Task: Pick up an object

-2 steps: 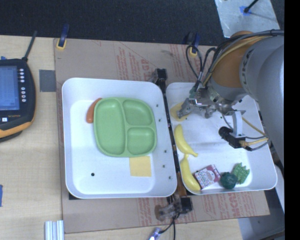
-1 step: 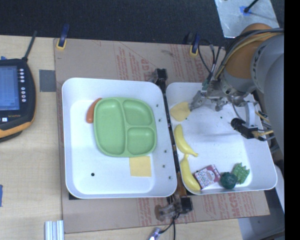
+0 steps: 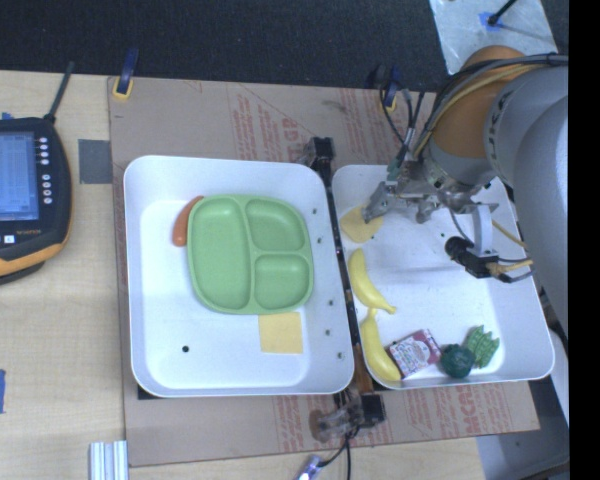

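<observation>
On the counter's (image 3: 70,338) far left lies a pendant (image 3: 15,203) with a screen, and beside it the left bin (image 3: 145,268) holds a green tray (image 3: 250,253), an orange piece (image 3: 183,223) peeking from under it, and a yellow square (image 3: 281,333). Right bin (image 3: 520,338): two bananas (image 3: 365,286), a red packet (image 3: 414,352), something green, perhaps broccoli (image 3: 470,352). The gripper (image 3: 380,208) hangs at that bin's upper left over a pale yellow piece (image 3: 358,226); I cannot tell whether its fingers are spread or closed.

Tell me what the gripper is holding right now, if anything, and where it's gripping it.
It cannot be told. The gripper sits low in the right bin, right at a pale yellow piece near the bin's top-left corner, but no grip on it is visible.
</observation>
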